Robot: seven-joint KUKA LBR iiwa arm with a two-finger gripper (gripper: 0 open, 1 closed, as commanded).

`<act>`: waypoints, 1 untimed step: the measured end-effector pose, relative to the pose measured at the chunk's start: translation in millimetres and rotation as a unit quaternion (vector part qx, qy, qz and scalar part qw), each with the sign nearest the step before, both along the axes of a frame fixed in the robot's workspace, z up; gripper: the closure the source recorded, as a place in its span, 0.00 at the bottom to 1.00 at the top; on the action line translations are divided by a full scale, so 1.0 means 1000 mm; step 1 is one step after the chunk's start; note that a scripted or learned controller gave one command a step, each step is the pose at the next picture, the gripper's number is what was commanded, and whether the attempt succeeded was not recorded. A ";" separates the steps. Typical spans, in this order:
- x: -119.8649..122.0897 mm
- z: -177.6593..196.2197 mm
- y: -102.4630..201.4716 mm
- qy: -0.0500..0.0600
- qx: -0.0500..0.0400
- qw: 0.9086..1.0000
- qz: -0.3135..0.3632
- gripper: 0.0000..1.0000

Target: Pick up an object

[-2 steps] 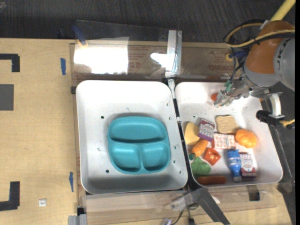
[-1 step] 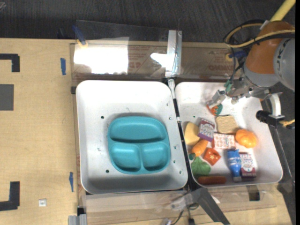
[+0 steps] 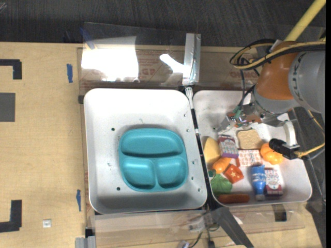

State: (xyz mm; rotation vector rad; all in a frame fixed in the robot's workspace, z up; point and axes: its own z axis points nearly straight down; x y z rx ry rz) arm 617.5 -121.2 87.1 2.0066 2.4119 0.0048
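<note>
Your pincer (image 3: 239,117) is hanging over the right bin (image 3: 305,190), at its far side, just beyond the toast (image 3: 248,138); whether it is spread or closed you cannot tell from this slant, and nothing is visibly caught in it.

You are lining up a pick, so choose a thing with room around it. The toast is lying flat and close under the pincer, which makes it awkward to pinch from above. The orange (image 3: 271,154), just right of the toast, is sitting freer and looks rounder, though a round thing may roll out as the pincer closes. The pieces in front of the toast are crowded together and touching, so a descent there is likely to nudge neighbours. Come down straight, centred on one piece, and keep off the bin wall.

Counting, you are looking at two white bins on the counter (image 3: 36,138). The left bin (image 3: 98,112) is carrying one teal tray (image 3: 153,158) with three compartments. In the right bin, taking the toast as the mark:
- one yellow piece (image 3: 211,150) to its left,
- two small cartons (image 3: 227,146) beside and before it,
- one blue bottle (image 3: 258,180) in front,
- one red-and-white box (image 3: 273,182) beside the bottle,
- one red block (image 3: 234,173),
- one small orange piece (image 3: 221,165),
- one green piece (image 3: 220,184),
- one red stick (image 3: 234,198) nearest the front wall.
</note>
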 end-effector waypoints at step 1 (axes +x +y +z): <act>0.017 0.050 -0.004 -0.002 0.000 0.999 -0.045 0.00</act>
